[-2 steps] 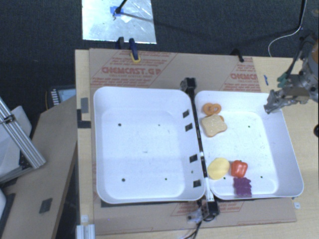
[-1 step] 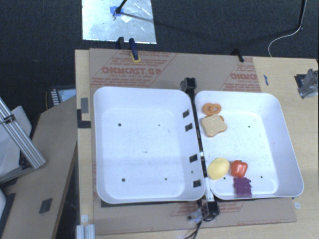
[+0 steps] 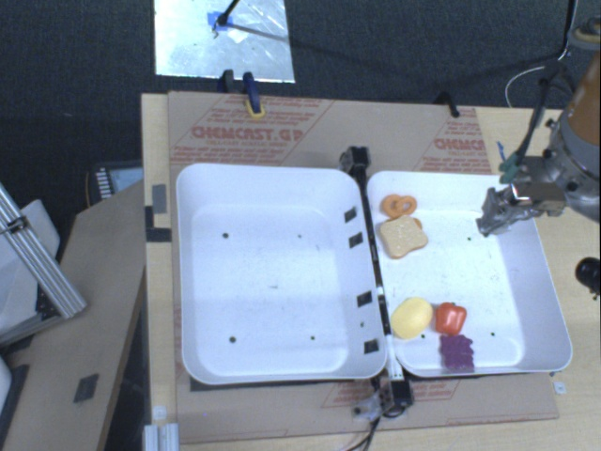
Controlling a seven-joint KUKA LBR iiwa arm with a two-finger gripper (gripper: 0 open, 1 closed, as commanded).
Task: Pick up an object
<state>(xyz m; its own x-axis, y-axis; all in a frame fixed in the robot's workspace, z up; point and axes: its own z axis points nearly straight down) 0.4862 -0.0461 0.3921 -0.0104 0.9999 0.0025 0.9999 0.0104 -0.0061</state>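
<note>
Toys lie in the right shallow white plastic bin (image 3: pixel 540 280): an orange pretzel-shaped ring (image 3: pixel 398 205) and a tan bread slice (image 3: pixel 404 238) near its far left corner, and a yellow lemon (image 3: pixel 411 318), a red pepper (image 3: pixel 451 318) and a purple grape bunch (image 3: pixel 457 351) by its near edge. The grey metal gripper (image 3: pixel 495 216) hovers over the bin's far right area; whether its jaws are apart cannot be told. The left white bin (image 3: pixel 192 252) adjoins it on the table.
</note>
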